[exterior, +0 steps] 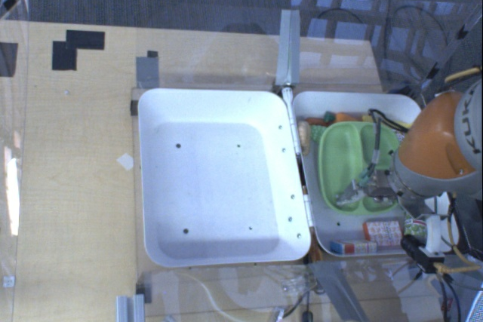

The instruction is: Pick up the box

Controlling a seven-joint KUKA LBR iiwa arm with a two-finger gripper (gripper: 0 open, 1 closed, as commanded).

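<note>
Camera view. The arm (pixel 445 139) enters from 3 o'clock and is hung over the right bin (pixel 321 237). The gripper (pixel 368 188) is seen low above a green tray (pixel 343 158), which lies in the middle of that bin. Metal parts of the tool show against the green, but the spread of its tips cannot be told, and nothing can be confirmed as held.

The box (pixel 383 231), taken to be the small red-and-white printed carton, lies flat at about 5 o'clock in the right bin, just beside the tray's lower edge. A thinner carton (pixel 353 246) with a red and blue end lies beside it, at 7 o'clock from it, along the bin's near wall. Either could be the task's thing; the larger one is judged the likelier.

Step in hand, as judged: approach, not yet a grasp. For a good pick the tool should be shifted toward 5 o'clock, off the tray, centred over the carton, and turned so the short sides are spanned. The tray rim and the bin wall leave little room; a straight descent is advised.

Hard to make out: the carton's right end is cut off by the wrist and cables (pixel 430 241). Small orange and red items (pixel 336 117) at 12 o'clock of the tray are too small to name. The left bin (pixel 151 162) bears only small dark dots.
</note>
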